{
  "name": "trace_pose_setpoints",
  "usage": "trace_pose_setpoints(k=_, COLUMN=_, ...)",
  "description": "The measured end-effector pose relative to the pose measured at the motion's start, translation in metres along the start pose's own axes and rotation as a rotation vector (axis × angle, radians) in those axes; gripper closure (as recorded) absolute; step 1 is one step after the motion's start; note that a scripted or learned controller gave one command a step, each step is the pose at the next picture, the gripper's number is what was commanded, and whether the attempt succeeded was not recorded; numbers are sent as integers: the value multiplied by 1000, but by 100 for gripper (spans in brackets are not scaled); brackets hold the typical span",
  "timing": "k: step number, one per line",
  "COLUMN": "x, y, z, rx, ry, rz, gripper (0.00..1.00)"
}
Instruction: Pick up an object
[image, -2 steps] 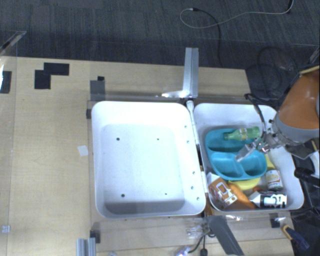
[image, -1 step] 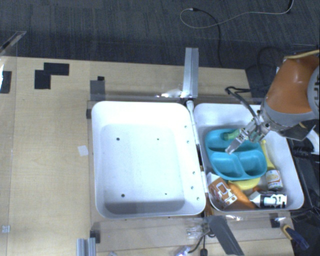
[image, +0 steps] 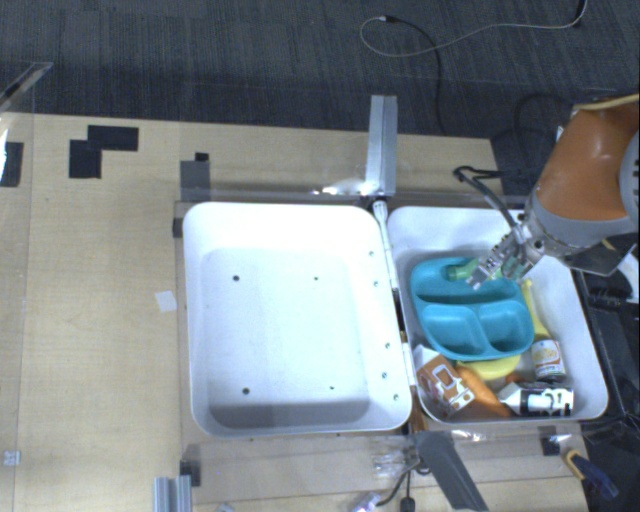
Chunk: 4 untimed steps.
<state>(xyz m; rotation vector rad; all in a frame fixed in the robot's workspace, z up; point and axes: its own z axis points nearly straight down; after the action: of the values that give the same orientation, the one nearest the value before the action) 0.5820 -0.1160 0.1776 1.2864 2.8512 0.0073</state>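
The right bin (image: 400, 240) holds a blue divided tray (image: 475, 318) with a small green object (image: 459, 270) in its far compartment. Along the near side lie a brown packet (image: 446, 385), an orange piece (image: 482, 398) and a black-and-white bottle (image: 540, 402). A small jar (image: 546, 355) and a yellow item (image: 536, 310) sit by the tray's right side. My gripper (image: 497, 265) hangs over the tray's far compartment, just right of the green object. Nothing is seen held in it.
The left bin (image: 285, 315) lies beside the right one, with a metal post (image: 382, 145) at the far end of their shared wall. The arm's orange band (image: 590, 170) rises at the right. Cables (image: 480, 185) trail behind the right bin.
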Motion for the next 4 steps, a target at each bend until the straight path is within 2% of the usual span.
trace_pose_setpoints(k=1, x=-2, y=65, z=-9, rx=0, ry=4, rz=-622, gripper=100)
trace_pose_setpoints(k=2, x=78, y=107, z=-94, rx=-1, ry=4, rz=-579, gripper=100)
trace_pose_setpoints(k=3, x=141, y=137, z=-109, rx=-1, ry=6, rz=-616, gripper=100)
trace_pose_setpoints(k=4, x=113, y=122, z=-55, rx=0, ry=8, rz=-797, gripper=100)
